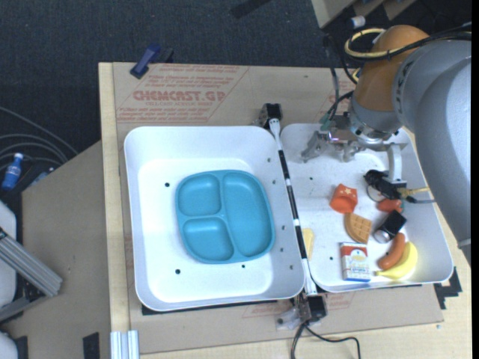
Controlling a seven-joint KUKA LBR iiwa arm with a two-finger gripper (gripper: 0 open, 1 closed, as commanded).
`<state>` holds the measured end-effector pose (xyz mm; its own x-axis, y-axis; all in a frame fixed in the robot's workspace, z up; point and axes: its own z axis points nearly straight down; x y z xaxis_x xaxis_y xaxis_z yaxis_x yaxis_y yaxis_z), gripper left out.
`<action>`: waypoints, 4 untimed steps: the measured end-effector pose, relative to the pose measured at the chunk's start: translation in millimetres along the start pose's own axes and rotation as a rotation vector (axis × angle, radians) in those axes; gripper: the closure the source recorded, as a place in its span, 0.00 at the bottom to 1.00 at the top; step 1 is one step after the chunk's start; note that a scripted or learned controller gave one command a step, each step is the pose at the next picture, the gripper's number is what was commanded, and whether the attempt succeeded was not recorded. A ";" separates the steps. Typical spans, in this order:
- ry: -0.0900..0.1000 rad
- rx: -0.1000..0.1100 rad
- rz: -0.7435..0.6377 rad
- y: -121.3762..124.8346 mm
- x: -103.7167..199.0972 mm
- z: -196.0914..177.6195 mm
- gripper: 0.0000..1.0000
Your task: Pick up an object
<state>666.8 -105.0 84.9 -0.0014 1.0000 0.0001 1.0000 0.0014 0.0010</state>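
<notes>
The pick has not yet happened: the gripper (pixel 331 145) hangs spread and empty over the right bin's (pixel 318 275) far end, while the toys, including the red block (pixel 344 199), lie nearer.

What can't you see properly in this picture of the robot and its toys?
- The gripper: too small and blurry in the camera view to tell how its jaws stand.
- The small box: its printing is too tiny to read.
- The black thing beside the waffle: too small to name.
- The banana: the sausage lies over part of it.
- The arm: cut off by the picture's right edge.
</notes>
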 end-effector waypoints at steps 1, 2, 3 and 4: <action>0.001 0.003 0.002 -89.8 12.0 0.5 0.00; 0.001 0.001 0.003 -89.4 12.0 -9.6 1.00; 0.001 0.001 0.003 -89.4 12.0 -9.5 0.00; -0.001 0.000 0.000 -2.7 8.0 -0.1 0.00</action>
<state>664.1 -97.0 84.9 -0.0010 1.0000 -0.0005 1.0000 0.0010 0.0005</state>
